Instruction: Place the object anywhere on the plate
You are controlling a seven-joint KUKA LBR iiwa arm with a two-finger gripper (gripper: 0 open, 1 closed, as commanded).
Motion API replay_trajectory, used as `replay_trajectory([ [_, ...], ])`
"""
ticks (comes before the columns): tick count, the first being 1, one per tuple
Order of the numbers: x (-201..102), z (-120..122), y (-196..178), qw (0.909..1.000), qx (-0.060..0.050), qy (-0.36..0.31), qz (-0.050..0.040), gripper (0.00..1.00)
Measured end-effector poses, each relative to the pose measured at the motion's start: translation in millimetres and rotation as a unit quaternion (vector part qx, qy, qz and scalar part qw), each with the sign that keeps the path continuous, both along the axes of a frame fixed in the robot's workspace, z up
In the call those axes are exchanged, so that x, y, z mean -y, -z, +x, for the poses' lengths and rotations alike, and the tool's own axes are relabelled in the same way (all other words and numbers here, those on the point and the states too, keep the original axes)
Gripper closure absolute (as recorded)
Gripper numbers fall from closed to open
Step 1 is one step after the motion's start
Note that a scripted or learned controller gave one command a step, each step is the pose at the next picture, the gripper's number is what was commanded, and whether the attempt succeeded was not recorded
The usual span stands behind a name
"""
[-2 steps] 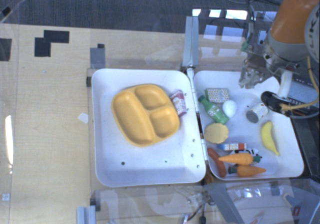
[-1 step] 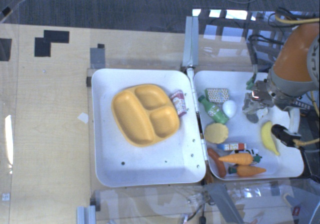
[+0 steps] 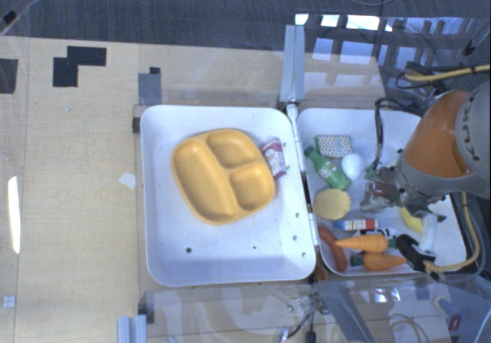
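A yellow plate (image 3: 222, 174) with three compartments lies in the left bin (image 3: 165, 249), with nothing on it. A small red and white packet (image 3: 274, 157) rests against the plate's right rim. My gripper (image 3: 377, 197) is low over the right bin (image 3: 383, 120), just right of a round yellow piece (image 3: 332, 203) and above a small tube (image 3: 357, 224). The grey and orange wrist (image 3: 441, 150) hides much of the gripper, and nothing shows between the fingers.
The right bin also holds a green bottle (image 3: 328, 168), a white egg (image 3: 352, 165), a patterned box (image 3: 333, 144), two carrots (image 3: 364, 242), a red sausage (image 3: 332, 246) and a yellow piece (image 3: 411, 219). A raised divider (image 3: 304, 188) separates the bins.
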State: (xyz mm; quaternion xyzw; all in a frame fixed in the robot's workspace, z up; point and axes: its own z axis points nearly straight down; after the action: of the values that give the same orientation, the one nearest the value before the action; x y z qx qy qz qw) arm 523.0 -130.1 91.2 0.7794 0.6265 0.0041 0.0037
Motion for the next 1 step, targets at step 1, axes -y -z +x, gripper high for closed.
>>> replay_trajectory([
  [1,-43.5,28.1,-16.7,0.9984,-0.004,-0.056,0.0002,1.0],
])
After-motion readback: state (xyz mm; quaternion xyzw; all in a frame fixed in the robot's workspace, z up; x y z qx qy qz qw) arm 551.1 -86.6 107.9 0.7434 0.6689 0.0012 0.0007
